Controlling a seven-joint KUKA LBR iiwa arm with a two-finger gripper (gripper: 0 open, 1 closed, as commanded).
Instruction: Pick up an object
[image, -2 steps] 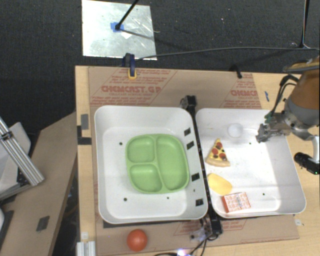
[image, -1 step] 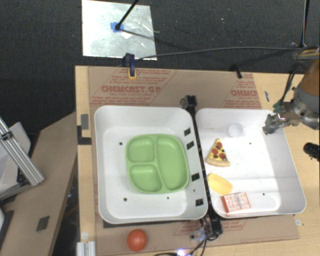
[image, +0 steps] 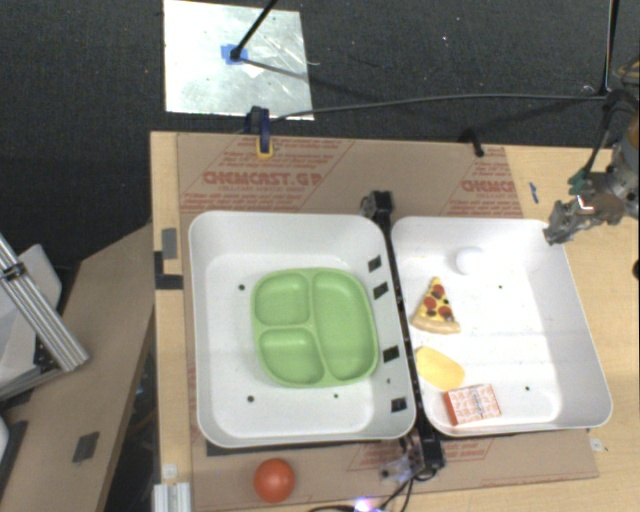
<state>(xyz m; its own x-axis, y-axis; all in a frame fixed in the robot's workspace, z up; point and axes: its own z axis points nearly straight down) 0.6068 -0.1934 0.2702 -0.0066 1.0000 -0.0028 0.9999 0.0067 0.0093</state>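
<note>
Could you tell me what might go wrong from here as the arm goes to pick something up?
1. The pizza slice, yellow piece and red-and-white packet lie close together in the right bin, so closing on one could nudge another.
2. They look flat, so the fingers may slip over them.
3. All three sit near the divider, far from the gripper at the bin's far right corner; a descent there could clip the wall.

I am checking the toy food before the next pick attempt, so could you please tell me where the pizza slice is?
The pizza slice lies in the right bin, near its left wall, just above the yellow piece.
</note>
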